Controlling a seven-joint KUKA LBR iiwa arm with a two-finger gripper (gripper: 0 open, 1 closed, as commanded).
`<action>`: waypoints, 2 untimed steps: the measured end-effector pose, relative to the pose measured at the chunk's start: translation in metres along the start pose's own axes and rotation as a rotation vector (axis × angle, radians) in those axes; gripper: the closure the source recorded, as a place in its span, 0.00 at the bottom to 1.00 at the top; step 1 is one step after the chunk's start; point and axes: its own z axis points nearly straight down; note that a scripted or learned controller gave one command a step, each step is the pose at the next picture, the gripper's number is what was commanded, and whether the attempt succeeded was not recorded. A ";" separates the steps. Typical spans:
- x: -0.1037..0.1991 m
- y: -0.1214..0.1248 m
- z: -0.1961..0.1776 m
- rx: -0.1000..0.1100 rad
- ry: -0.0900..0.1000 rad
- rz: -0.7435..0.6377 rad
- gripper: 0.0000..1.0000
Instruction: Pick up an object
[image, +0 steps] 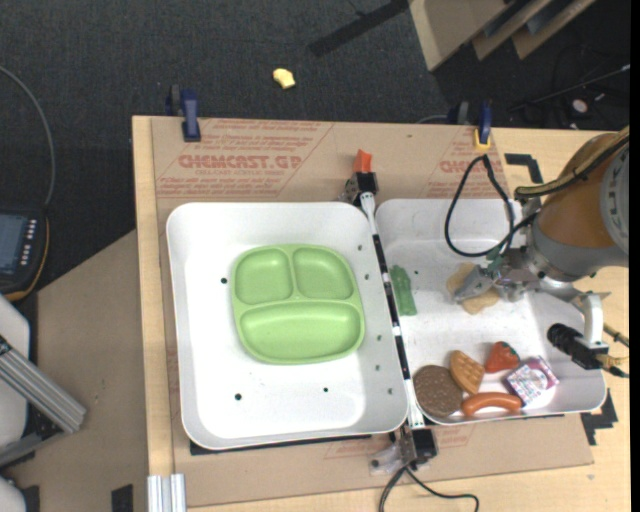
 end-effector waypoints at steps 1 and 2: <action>0.004 -0.002 -0.011 0.001 0.003 -0.001 1.00; 0.008 0.096 -0.111 -0.011 0.001 -0.007 1.00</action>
